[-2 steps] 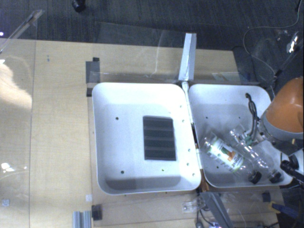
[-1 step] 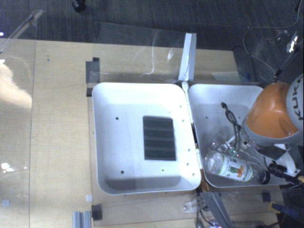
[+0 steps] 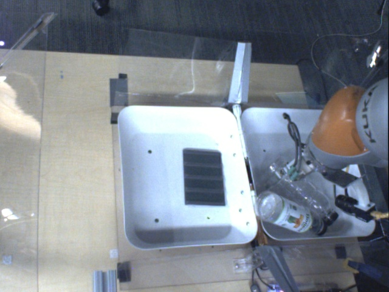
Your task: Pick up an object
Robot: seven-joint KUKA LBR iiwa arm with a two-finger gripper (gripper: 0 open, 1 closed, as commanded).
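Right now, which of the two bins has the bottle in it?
The right bin, under the arm. A clear bottle lies on its side near its front edge. The left bin holds a dark ribbed pad instead.

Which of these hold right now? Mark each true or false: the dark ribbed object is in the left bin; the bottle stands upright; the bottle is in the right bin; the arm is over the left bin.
1. The dark ribbed object lies in the left bin. True.
2. The bottle stands upright. False: it lies on its side.
3. The bottle is in the right bin. True.
4. The arm is over the left bin. False: it is over the right bin.
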